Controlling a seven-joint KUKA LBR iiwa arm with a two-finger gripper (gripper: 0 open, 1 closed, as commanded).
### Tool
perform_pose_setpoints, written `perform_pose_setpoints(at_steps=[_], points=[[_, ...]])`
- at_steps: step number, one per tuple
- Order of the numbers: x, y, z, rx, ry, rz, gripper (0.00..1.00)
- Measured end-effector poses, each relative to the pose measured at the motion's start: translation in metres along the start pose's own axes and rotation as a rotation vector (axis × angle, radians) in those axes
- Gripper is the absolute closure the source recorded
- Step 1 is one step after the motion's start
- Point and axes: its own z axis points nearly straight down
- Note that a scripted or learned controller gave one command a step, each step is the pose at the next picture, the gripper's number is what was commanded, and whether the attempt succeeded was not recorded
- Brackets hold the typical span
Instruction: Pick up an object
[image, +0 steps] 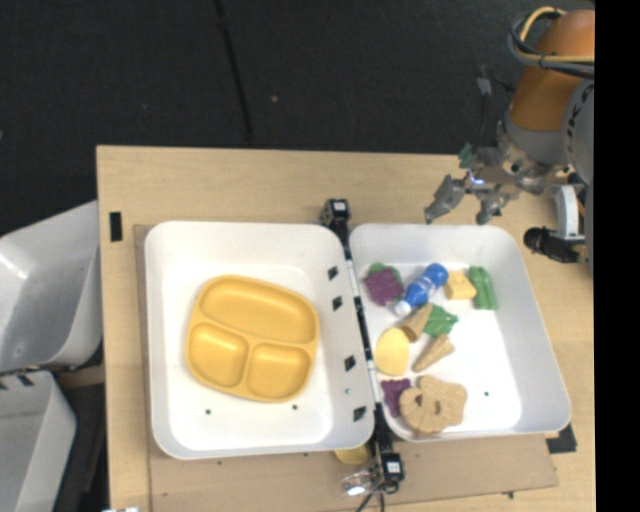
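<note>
Your gripper (466, 200): spread, holding nothing, above right bin's (520, 400) far edge; toys (425, 325) untouched, pick pending.

Pretty clearly a robotics lab setup, not anyone's home. A pale plywood bench (300, 185) stands against a black backdrop, and two shallow white plastic bins (165, 330) sit side by side on it, joined by black clips. Right of the bench's far corner hangs a grey industrial arm with an orange band (548, 85). Toy plastic food (425, 335) lies in the right bin.
</note>
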Motion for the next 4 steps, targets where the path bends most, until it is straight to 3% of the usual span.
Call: perform_pose_setpoints(at_steps=[1, 2, 3, 4], points=[[-0.001, 0.001, -0.012, -0.004, -0.002, -0.003, 1.00], [0.071, -0.063, -0.002, 0.004, 0.003, -0.005, 1.00], [0.145, -0.104, 0.036, 0.005, 0.005, -0.006, 1.00], [0.164, -0.140, -0.142, -0.019, 0.003, -0.005, 1.00]])
